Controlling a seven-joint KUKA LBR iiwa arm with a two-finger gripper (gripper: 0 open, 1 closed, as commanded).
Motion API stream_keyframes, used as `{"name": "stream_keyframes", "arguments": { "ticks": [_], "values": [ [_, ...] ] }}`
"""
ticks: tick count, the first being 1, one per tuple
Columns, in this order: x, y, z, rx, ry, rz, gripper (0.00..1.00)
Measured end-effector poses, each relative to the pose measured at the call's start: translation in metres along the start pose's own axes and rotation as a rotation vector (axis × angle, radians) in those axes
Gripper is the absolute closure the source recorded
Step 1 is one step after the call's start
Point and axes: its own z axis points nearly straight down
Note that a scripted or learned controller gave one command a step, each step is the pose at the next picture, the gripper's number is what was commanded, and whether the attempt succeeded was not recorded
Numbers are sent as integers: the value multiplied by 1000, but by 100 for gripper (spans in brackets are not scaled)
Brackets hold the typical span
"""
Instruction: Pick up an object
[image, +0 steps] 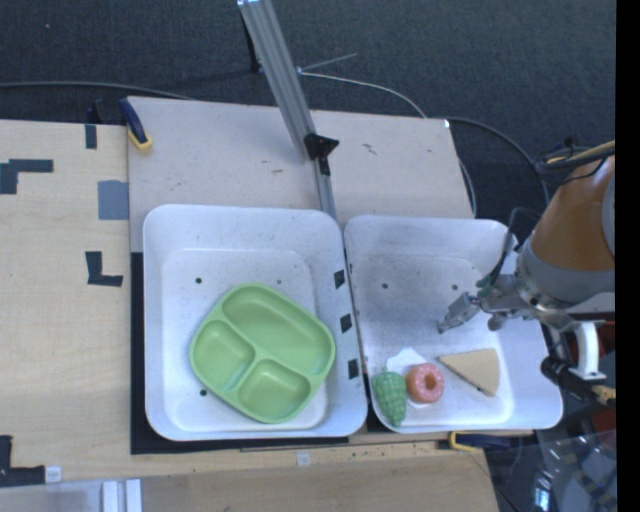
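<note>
A pale wooden worktop (60, 300) carries two shallow white bins side by side. The left bin (170, 240) holds a green divided plate (262, 352). In the right bin (420, 245), along its near edge, lie a green knobbly toy (390, 397), a pink doughnut (426, 383) touching it, and a tan wedge (476, 370) just beside. The arm's hand (452, 318) hangs above the bin floor, just above those pieces, fingers slightly apart with nothing between them.
</note>
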Motion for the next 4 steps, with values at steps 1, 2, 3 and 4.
{"name": "stream_keyframes", "arguments": {
  "ticks": [1, 2, 3, 4],
  "values": [
    [4, -8, 47, 1, 0, 0, 0],
    [4, -8, 73, -7, -3, 1, 0],
    [5, -8, 62, -6, -1, -1, 100],
    [11, -2, 17, -10, -2, -1, 100]
  ]
}}
